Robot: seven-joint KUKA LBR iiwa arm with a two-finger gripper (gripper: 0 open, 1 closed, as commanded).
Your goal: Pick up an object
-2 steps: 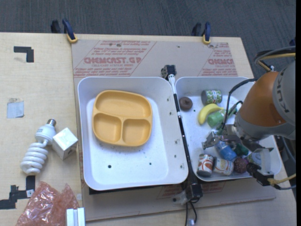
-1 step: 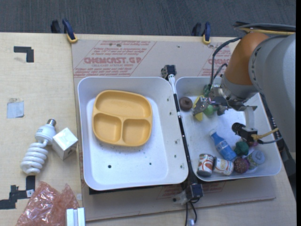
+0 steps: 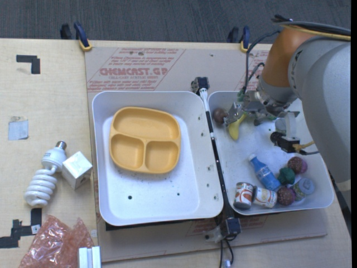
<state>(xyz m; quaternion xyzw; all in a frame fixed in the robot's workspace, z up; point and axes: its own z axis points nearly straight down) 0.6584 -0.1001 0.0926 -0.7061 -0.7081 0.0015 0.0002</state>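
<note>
Over right bin [image 3: 321,202], tool [image 3: 241,111] near banana [image 3: 234,128] (finger state indiscernible, wrist blocks view).

In the right bin [image 3: 312,202] we see open white floor through the middle, between the clutter at its 12 o'clock end and the cluster along its 6 o'clock wall. Up top, the tool [image 3: 245,111] and the grey arm [image 3: 323,82] crowd the space over a yellow object [image 3: 234,128] and a dark ball [image 3: 220,115]. Low down, a blue bottle [image 3: 264,172], two cans [image 3: 254,195] and several small balls [image 3: 293,177] stand packed together. In the left bin [image 3: 145,208] a yellow divided tray [image 3: 145,139] takes the 12 o'clock half; its 6 o'clock half lies bare.
</note>
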